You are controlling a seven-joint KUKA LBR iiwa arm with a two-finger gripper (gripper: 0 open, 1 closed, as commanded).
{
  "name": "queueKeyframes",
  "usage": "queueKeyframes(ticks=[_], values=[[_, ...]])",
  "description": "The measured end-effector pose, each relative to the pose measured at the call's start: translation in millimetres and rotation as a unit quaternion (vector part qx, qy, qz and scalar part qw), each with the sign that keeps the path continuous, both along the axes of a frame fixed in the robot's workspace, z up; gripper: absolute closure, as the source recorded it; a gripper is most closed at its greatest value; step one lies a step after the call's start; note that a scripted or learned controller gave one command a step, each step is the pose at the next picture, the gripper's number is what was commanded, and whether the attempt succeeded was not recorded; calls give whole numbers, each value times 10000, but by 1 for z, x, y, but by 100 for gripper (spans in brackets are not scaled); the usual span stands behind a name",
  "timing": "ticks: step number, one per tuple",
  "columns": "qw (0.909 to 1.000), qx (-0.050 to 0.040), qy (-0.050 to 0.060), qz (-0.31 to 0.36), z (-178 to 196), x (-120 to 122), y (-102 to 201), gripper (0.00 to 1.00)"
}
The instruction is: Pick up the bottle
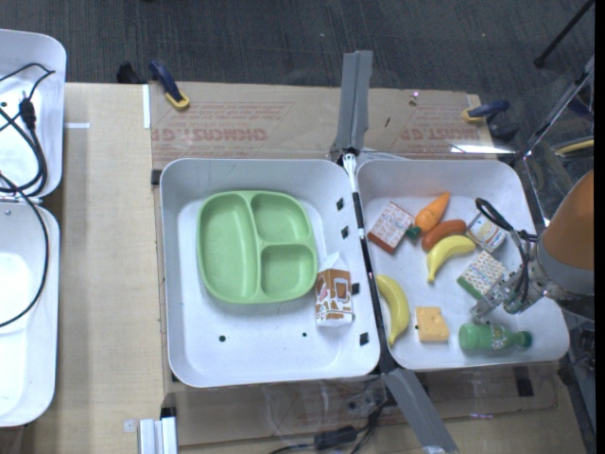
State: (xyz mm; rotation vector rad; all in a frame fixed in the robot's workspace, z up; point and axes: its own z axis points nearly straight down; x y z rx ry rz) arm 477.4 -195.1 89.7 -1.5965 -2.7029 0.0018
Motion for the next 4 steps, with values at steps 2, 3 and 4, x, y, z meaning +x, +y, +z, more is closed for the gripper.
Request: queueKeyframes(ticks=[2, 3, 4], values=[[9974, -7, -1, -724, 0, 73, 25, 100], [9860, -1, 13, -1666, 0, -1, -17, 100], [9852, -4, 13, -1711, -1, 0, 67, 100]])
